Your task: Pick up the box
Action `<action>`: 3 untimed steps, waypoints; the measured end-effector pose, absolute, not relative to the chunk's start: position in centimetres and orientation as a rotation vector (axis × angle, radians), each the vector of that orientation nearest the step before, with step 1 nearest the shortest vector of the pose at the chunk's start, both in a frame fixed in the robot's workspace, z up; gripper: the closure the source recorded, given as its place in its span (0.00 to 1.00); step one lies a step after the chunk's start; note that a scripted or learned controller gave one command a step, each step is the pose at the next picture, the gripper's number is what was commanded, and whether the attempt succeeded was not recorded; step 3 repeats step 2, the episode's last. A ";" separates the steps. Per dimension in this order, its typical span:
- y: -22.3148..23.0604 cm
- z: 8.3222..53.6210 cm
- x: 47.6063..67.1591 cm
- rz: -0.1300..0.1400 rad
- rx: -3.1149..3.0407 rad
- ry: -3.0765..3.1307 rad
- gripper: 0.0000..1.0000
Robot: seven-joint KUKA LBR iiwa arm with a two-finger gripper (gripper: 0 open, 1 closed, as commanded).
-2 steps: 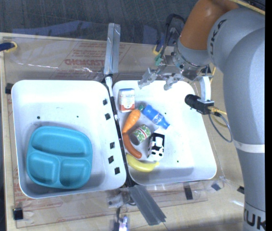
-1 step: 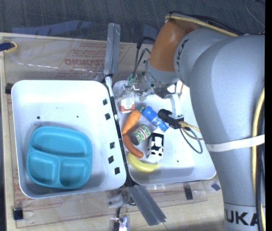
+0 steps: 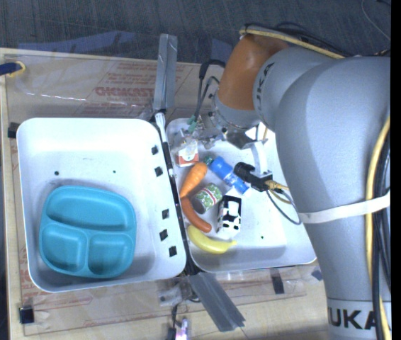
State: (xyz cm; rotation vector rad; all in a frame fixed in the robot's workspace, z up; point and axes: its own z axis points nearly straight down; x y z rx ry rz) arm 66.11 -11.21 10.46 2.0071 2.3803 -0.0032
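My arm (image 3: 328,140) reaches in from three o'clock over the right bin (image 3: 271,250), and my jaws (image 3: 199,134) hang at its eleven o'clock corner, just above the small box (image 3: 188,156); whether they are open or closed I cannot tell. The box lies just beside the carrot (image 3: 194,178). Toward six o'clock sit a can (image 3: 207,197), a banana (image 3: 210,242) and a blue bottle (image 3: 227,173). The left bin (image 3: 80,137) holds a blue tray (image 3: 87,229)
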 end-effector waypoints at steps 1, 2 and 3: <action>-10.6 11.2 66.0 0.000 2.004 2.398 1.00; -4.6 23.7 65.7 0.000 1.965 2.450 1.00; -4.6 23.7 65.7 0.000 1.965 2.450 1.00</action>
